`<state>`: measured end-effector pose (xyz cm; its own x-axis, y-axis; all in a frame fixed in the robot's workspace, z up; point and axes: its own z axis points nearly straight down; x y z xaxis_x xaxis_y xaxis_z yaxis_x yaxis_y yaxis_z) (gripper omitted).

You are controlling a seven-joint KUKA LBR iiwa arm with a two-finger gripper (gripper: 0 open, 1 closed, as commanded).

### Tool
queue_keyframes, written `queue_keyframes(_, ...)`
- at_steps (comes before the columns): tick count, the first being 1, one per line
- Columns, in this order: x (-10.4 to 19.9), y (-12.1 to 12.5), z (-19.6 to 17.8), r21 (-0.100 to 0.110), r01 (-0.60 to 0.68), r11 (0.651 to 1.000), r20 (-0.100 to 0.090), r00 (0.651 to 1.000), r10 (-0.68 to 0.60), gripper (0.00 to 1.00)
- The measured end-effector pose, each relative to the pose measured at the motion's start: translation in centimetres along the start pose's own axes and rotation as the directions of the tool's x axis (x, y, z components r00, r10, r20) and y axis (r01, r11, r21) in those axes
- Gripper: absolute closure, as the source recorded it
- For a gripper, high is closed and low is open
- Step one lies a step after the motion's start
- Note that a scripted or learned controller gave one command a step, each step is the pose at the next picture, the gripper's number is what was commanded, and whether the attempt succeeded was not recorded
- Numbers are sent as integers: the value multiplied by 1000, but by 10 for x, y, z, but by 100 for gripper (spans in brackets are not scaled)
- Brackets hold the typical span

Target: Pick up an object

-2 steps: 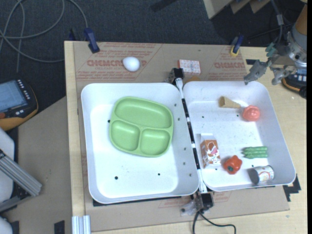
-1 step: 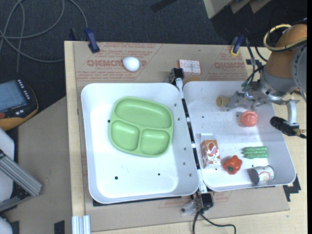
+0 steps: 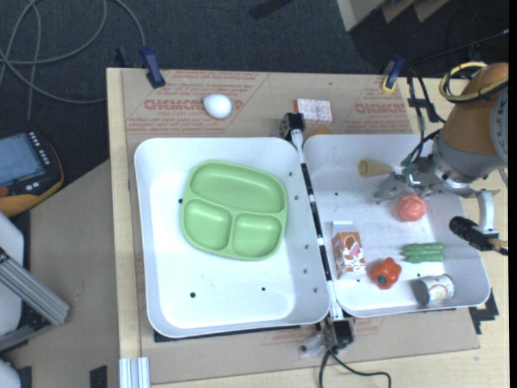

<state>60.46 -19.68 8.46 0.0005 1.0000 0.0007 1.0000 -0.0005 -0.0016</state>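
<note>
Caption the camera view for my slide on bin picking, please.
KUKA arm's gripper poised over the right bin beside a red tomato; green divided plate in the left bin.

Grey arm (image 3: 478, 148) with an orange band, yellow cable loop, metal fingers (image 3: 393, 188).

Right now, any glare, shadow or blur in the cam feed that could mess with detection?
Camera view: lighting even and soft; the left bin floor is bright, near washed out around the green tray. Faint shadows under the right bin's items. The gripper area is slightly soft; finger detail unclear. The red tomato and small can stay distinguishable.
</note>
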Motion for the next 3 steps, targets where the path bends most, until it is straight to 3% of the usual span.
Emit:
queue_keyframes(1, 31, -29, 0, 0, 1, 1000, -1, 1000, -1, 0)
queue_keyframes(2, 30, -28, -10, -2, 0, 1000, 0, 1000, 0, 100)
queue_keyframes(3, 31, -29, -10, -2, 0, 1000, 0, 1000, 0, 0)
